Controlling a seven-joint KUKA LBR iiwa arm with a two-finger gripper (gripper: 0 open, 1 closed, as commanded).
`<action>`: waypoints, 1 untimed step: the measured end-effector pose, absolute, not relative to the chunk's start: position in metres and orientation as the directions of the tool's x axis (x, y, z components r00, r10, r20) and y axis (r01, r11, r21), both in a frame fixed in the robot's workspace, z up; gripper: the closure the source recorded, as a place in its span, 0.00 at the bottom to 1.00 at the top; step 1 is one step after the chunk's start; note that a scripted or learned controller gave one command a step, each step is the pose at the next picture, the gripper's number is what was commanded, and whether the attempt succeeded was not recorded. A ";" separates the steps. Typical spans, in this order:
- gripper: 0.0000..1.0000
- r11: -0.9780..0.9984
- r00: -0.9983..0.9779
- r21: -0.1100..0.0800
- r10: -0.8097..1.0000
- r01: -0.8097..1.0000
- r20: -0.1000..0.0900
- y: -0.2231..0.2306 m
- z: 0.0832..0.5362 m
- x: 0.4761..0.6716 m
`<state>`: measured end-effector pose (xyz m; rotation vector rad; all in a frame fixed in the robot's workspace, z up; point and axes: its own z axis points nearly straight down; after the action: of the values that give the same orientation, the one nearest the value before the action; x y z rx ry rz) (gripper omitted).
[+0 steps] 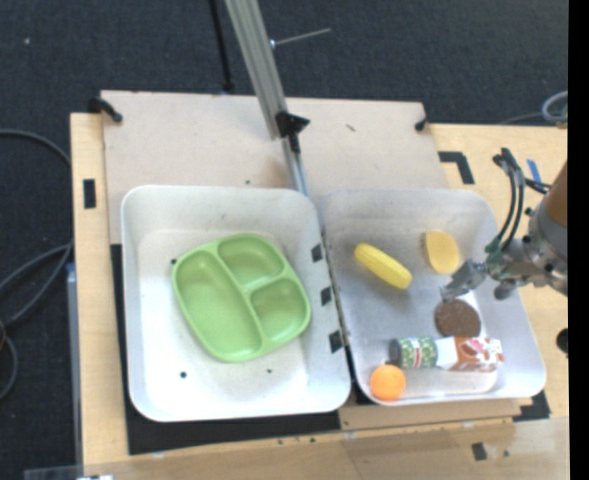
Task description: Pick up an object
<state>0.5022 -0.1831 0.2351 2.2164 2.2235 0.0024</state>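
Observation:
The right bin (414, 213) holds several objects. A yellow banana-shaped piece (382, 266) lies near its middle, and a pale yellow chunk (440, 251) lies to its right. A brown round disc (458, 318) sits lower down. Along the front wall lie a small bottle with a green and red label (444, 352) and an orange ball (387, 382). My gripper (482, 286) hovers at the bin's right side, just above and right of the brown disc and below the pale chunk. It is open, with nothing between its fingers.
The left bin (149, 228) holds a green three-compartment plate (240, 295). A metal camera post (264, 68) rises from behind the seam between the bins. Cables hang by the wrist at the right edge (514, 183).

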 end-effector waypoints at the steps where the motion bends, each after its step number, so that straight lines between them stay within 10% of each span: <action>1: 0.00 0.002 -0.002 0.003 1.000 1.000 0.000 -0.183 0.235 0.502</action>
<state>0.5022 -0.1833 0.2351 2.2180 2.2220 0.0027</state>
